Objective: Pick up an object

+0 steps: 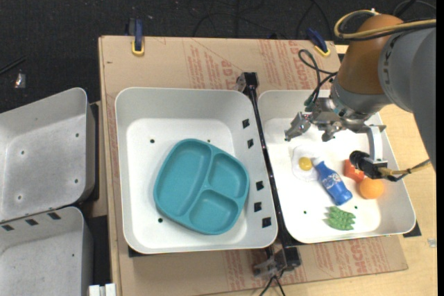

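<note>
Dark floor with loose cables around a cardboard-topped bench [187, 66], red print on it too faint to read. Left bin [132, 149] holding a teal divided tray [201, 185], white margin free on all sides. Right bin [395, 215] crowded toward its near right corner: blue bottle [333, 182], label unreadable, yellow piece [304, 164] just beside it, orange ball [372, 188], red item [355, 170] partly hidden, green toy [340, 219]. Gripper [313, 127] above the far part of that bin, prongs apart, clasping nothing. Arm cut off at right.

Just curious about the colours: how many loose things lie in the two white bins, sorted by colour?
Teal: 1, divided plate
Blue: 1, bottle
Yellow: 1, small round piece
Green: 1, leafy toy
Orange: 1, ball
Red-orange: 1, piece
Total: 6
</note>
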Robot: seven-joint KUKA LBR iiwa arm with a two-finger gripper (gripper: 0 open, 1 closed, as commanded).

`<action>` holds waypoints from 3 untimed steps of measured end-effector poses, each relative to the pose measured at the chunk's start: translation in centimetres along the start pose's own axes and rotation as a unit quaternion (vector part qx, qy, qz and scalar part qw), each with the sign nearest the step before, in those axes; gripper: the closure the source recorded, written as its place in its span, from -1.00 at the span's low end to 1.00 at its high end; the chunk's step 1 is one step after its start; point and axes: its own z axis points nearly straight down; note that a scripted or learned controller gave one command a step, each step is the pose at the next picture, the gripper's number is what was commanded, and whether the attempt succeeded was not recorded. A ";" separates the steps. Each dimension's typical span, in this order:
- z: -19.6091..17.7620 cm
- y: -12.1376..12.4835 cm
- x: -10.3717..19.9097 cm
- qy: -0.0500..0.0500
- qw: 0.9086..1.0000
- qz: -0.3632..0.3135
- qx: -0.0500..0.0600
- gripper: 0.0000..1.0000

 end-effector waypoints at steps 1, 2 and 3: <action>-1.4 0.1 0.0 -0.001 1.000 0.000 -0.003 1.00; -5.8 0.6 0.4 -0.001 1.000 -0.002 -0.004 1.00; -11.6 0.3 1.2 -0.001 1.000 -0.003 -0.005 1.00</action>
